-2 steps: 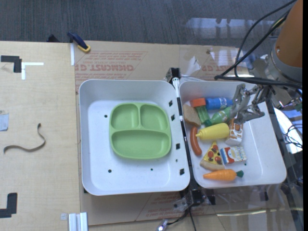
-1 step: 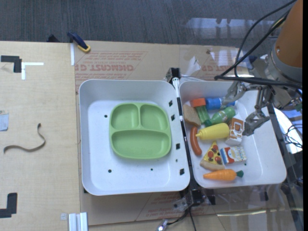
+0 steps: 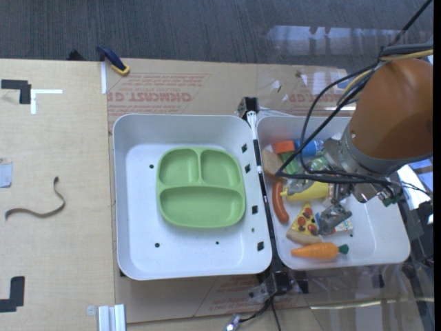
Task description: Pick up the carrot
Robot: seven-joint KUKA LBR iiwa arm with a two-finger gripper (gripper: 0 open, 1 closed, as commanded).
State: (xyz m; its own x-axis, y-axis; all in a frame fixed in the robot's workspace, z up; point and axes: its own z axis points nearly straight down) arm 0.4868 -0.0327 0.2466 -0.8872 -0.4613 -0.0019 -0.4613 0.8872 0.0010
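The carrot (image 3: 316,252), orange with a green tip at its right end, lies flat near the front wall of the right bin (image 3: 386,243). My gripper (image 3: 335,221) hangs just above and slightly behind it, over a pizza-slice toy (image 3: 304,223). The carrot lies apart from the gripper, with nothing seen held. The arm's orange band (image 3: 393,109) covers the back right of the bin.
The right bin also holds a red sausage (image 3: 280,203), a yellow banana (image 3: 306,190), a blue bottle (image 3: 311,145), an orange-red block (image 3: 282,146) and a green item (image 3: 317,163). The left bin (image 3: 131,219) holds a green divided plate (image 3: 202,187). Black cables cross above the right bin.
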